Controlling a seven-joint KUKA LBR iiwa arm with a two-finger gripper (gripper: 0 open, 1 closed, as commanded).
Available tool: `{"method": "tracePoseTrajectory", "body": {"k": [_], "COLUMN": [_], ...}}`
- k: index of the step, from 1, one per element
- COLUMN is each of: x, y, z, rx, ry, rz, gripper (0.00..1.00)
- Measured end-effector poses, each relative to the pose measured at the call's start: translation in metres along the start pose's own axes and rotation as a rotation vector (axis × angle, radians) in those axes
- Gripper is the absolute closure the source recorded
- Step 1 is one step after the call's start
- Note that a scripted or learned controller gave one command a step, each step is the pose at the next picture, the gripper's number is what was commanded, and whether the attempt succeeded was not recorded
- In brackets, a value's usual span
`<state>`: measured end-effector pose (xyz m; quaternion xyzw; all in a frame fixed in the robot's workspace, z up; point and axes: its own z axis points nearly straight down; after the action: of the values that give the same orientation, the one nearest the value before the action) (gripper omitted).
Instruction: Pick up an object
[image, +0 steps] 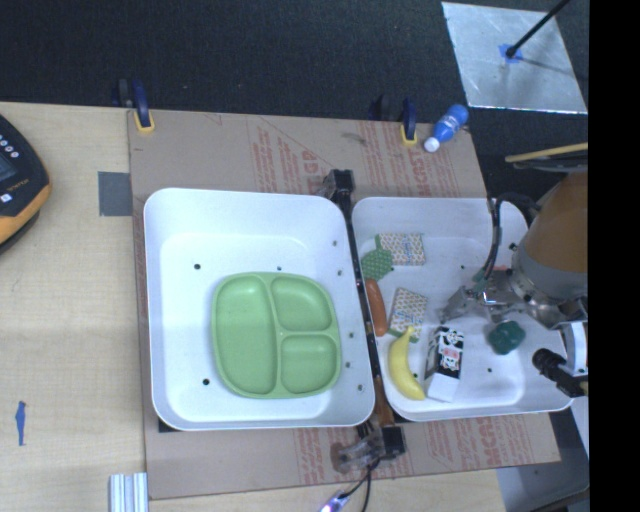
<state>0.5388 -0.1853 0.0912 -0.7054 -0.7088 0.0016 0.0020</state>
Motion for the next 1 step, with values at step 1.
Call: {"method": "tracePoseTrajectory", "body": {"k": [1], "x": [-0.0269], "y": [0.0821], "z": [-0.0016], "rx": [-0.004], "ry": [-0.001], "rz": [0.000], "gripper": [0.00]}}
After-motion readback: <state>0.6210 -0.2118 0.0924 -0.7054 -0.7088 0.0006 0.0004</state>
